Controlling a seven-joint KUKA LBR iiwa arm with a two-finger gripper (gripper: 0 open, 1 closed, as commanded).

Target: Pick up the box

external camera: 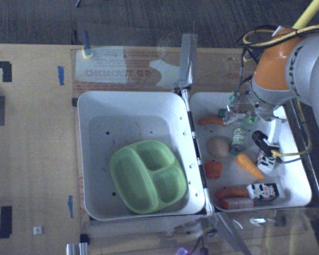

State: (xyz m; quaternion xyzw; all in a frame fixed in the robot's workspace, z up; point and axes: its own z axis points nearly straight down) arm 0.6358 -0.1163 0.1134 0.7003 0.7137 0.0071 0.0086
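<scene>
The box (263, 192), a small carton with a cow-patch print, is seen lying at the right bin's (303, 195) near edge beside a sausage (231, 192). The gripper (241, 113) is positioned well apart from it, over the far part of that bin; its state cannot be told.

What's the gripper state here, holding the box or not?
Gripper: over the far end of the right bin, open or shut cannot be told. Nothing seen between its fingers; the box lies at the near end.
</scene>
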